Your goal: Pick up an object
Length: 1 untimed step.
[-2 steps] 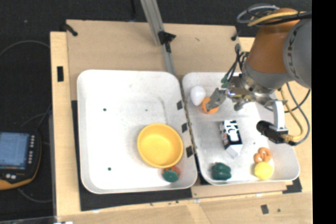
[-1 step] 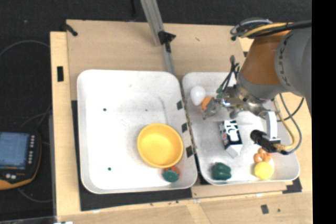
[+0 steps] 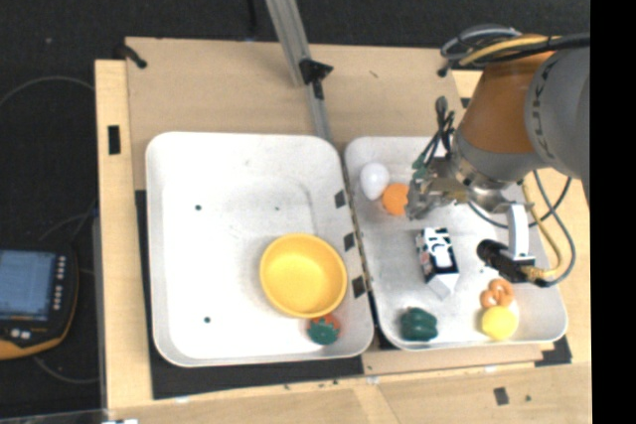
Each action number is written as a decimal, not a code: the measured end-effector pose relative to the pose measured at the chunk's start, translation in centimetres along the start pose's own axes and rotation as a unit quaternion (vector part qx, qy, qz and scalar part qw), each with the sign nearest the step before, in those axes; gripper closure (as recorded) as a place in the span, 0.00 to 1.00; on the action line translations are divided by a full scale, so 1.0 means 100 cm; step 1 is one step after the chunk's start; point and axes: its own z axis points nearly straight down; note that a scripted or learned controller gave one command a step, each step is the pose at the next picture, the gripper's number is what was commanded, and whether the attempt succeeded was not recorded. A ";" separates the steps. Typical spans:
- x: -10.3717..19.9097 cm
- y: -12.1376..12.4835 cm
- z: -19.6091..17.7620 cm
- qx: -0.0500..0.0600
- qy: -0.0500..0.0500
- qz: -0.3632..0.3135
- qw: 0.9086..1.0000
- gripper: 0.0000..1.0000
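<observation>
- Objects for picking lie spread over two white bins on the desk [image 3: 229, 84]; left to right:
- Left bin [image 3: 199, 184] holds a yellow bowl [image 3: 303, 274] near its lower right corner, with a small green and red piece [image 3: 324, 330] just below the bowl, against the bin's front wall.
- Right bin [image 3: 542, 323] starts with a white ball [image 3: 374, 180] at its upper left, and an orange ball [image 3: 396, 200] just beside it.
- End effector [image 3: 425, 198] sits low over the right bin, immediately right of the orange ball and close enough that they may touch; whether it is released or clenched cannot be told, and nothing is visibly gripped.
- Below it lies a black and white box [image 3: 438, 255]; its printing is too small to read.
- A dark green object [image 3: 418, 323] rests near the front wall.
- Farther right, a small orange item [image 3: 496, 293] sits just above a yellow toy [image 3: 498, 321], touching or nearly so.
</observation>
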 end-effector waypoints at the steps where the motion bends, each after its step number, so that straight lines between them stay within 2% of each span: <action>1: 0.004 -0.006 -0.056 -0.002 0.000 -0.004 1.000 1.00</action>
